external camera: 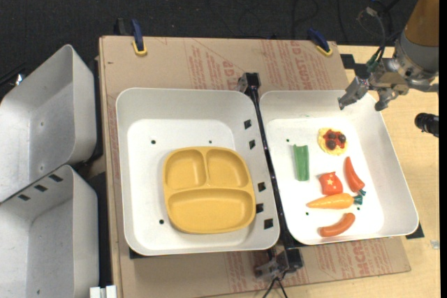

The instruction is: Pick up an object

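Camera view: gripper (pixel 364 97) hangs over the far edge of the right bin (pixel 399 171), fingers spread wide, nothing between them. Below it lie toy foods: pizza (pixel 332 140), green stick (pixel 301 162), tomato (pixel 331 183), chili (pixel 354 174), carrot (pixel 331 203), sausage (pixel 337 225). Left bin (pixel 133 171) holds a yellow tray (pixel 208 190). The toys look light, stiff, smooth plastic, likely slippery. The green stick lies apart from the rest; best pinched across its narrow middle.

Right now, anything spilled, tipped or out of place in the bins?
Nothing stands out. The yellow plate lies flat in the left bin; the toy foods, such as the carrot, lie apart in the right bin.
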Robot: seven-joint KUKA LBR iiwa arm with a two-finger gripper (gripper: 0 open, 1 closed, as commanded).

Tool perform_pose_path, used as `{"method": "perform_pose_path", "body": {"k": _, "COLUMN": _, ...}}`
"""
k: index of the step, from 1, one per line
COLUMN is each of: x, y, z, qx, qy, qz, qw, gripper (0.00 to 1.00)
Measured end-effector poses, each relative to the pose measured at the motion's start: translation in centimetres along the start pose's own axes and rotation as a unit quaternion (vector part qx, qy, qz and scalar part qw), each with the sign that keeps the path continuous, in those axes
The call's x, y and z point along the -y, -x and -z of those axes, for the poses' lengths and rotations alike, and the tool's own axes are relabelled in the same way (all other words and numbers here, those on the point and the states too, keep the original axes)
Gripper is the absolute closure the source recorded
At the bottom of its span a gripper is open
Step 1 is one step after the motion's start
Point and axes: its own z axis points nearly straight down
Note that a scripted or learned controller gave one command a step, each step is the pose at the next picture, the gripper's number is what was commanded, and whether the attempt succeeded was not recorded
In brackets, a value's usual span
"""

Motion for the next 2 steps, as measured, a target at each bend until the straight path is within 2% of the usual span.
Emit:
{"method": "perform_pose_path", "body": {"k": 1, "x": -0.3, "y": -0.1, "z": 0.9, "qx": 0.002, "qy": 0.007, "qz": 0.002, "qw": 1.0000, "gripper": 0.00}}
{"method": "perform_pose_path", "body": {"k": 2, "x": 0.2, "y": 0.0, "z": -3.5, "qx": 0.001, "qy": 0.005, "qz": 0.001, "qw": 1.0000, "gripper": 0.00}}
